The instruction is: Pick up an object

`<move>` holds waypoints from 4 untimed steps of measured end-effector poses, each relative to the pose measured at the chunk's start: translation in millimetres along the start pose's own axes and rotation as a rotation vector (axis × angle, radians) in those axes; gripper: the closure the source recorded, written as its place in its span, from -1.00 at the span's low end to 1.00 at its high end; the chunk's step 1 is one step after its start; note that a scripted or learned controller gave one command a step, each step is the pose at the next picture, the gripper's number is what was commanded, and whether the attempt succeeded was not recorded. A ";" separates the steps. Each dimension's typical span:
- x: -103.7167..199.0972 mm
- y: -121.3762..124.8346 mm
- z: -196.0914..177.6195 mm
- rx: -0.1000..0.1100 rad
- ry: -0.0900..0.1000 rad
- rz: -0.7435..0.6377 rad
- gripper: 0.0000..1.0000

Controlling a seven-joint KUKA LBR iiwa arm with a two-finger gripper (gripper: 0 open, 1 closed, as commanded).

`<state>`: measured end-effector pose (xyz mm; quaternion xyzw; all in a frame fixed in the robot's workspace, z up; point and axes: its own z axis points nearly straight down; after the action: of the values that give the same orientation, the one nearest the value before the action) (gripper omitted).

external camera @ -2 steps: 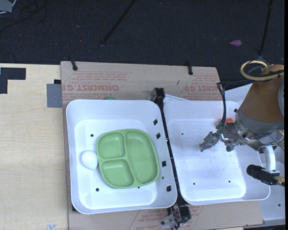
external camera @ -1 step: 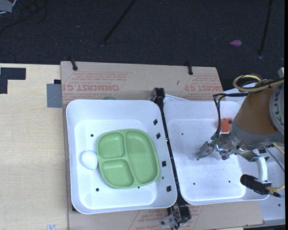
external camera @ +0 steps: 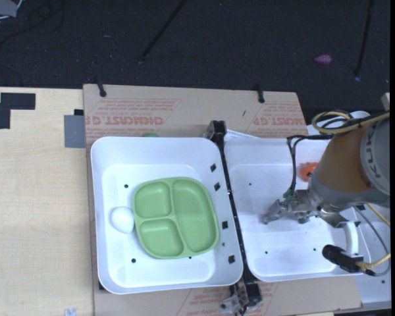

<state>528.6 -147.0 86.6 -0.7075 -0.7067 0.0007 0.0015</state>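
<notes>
Right of the black divider clips (external camera: pixel 224 196), the two-finger metal gripper (external camera: pixel 276 213) is seen low in the right-hand shallow white bin (external camera: pixel 270 268); a small orange object (external camera: pixel 307 170) lies just behind it, toward the bin's far wall; its opening cannot be told.

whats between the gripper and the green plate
In the camera view, bare white floor of the right bin, then the black divider where the bins meet, lie between the gripper and the green plate.

Pale green divided plate (external camera: pixel 175 216), white egg (external camera: pixel 122 219), white bins (external camera: pixel 157 149), orange scrap (external camera: pixel 307 170) beside grey-and-orange arm (external camera: pixel 345 163).
</notes>
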 end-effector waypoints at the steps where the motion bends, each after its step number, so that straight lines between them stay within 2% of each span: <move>1: -1.0 0.6 -11.9 -0.001 0.000 0.004 1.00; 3: -4.0 1.8 -106.8 -0.006 -0.002 -0.002 1.00; 4: 48.8 0.5 -101.3 0.001 0.002 -0.005 1.00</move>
<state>529.5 -98.3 188.0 -0.7056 -0.7086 0.0002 0.0026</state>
